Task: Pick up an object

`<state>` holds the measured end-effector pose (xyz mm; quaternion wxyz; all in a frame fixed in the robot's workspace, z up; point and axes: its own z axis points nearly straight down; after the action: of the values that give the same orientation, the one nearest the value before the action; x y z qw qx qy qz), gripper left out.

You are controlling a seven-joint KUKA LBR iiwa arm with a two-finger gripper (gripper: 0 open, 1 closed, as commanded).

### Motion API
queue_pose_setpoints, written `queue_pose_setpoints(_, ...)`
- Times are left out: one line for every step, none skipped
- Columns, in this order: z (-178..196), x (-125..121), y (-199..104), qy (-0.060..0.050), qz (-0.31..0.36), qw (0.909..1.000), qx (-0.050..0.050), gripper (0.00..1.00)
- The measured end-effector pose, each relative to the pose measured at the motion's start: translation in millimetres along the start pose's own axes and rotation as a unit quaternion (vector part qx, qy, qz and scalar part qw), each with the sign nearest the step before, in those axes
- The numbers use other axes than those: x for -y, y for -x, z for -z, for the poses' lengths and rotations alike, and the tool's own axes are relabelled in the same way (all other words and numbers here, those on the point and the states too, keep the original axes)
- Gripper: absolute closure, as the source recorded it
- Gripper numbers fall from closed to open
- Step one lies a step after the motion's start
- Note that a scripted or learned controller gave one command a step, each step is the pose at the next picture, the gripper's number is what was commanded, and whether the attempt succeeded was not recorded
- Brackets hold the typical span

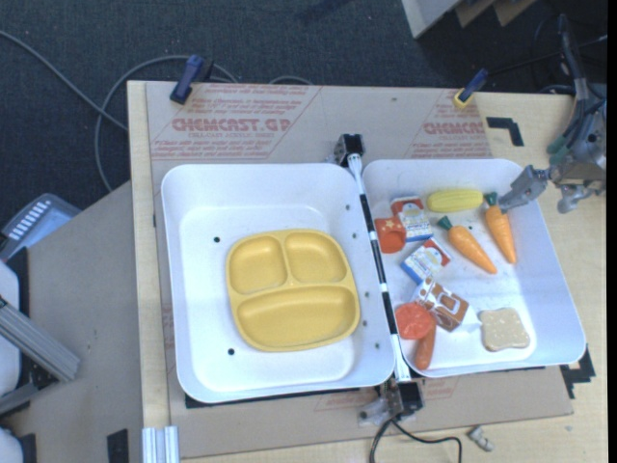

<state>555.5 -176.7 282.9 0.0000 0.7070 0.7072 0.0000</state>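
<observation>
Tool (514, 190) at right bin's (564, 287) far edge, finger state not discernible. Orange tapered carrot (499, 232) with green stem lies just beside it, yellow corn cob (454, 200) alongside

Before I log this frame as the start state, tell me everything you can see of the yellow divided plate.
The yellow divided plate lies flat and upright in the left bin, near its middle. It looks like smooth moulded plastic, a rounded rectangle with three compartments: two small ones on the far side, one long one on the near side. All three hold nothing. It rests on the bin floor, turned slightly relative to the bin walls, and touches nothing else.
</observation>
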Motion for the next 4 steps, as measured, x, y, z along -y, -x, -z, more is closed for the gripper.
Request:
queue_pose_setpoints(-185, -24, 39, -0.002, 0.000, 1.0000, -0.001, 0.00)
queue_pose_setpoints(-173, -25, 40, 0.001, 0.000, 1.0000, 0.000, 1.00)
queue_pose_setpoints(-173, -25, 40, 0.001, 0.000, 1.0000, 0.000, 0.00)
queue_pose_setpoints(-198, -27, 9, -0.001, 0.000, 1.0000, -0.001, 0.00)
